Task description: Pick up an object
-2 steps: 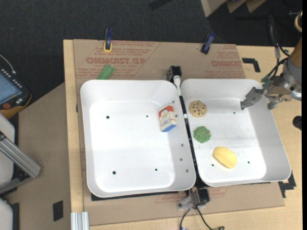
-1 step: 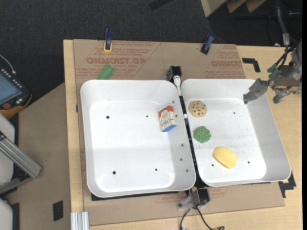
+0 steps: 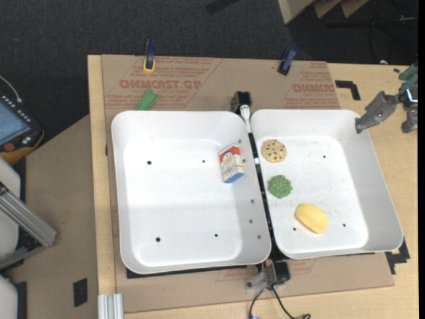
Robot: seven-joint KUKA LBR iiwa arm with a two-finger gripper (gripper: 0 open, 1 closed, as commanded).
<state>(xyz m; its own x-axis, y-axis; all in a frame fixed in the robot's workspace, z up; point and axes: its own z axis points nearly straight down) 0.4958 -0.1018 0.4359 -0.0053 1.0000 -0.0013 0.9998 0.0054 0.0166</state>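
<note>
In the camera view, the gripper (image 3: 384,111) is seen at the far right corner of the right bin (image 3: 372,171), just over its rim, with the arm reaching in from the right. Whether it is clenched or released cannot be told from this slant, and nothing is seen in its grasp. The task is therefore judged to be at its start: no object has been lifted, and the approach, the descent and the grasp are all left to be done.

Three candidates are found in the right bin, along its left edge: a cookie (image 3: 273,151) toward the far side, a green ball (image 3: 279,187) at the middle, and a yellow lemon (image 3: 311,218) toward the near side. In the left bin (image 3: 133,198), a small carton (image 3: 231,163) is set near the right edge. The objects are well apart from the gripper, and nothing is seen blocking the way; the closeness of the items to the bin walls is judged the likeliest hindrance.
</note>
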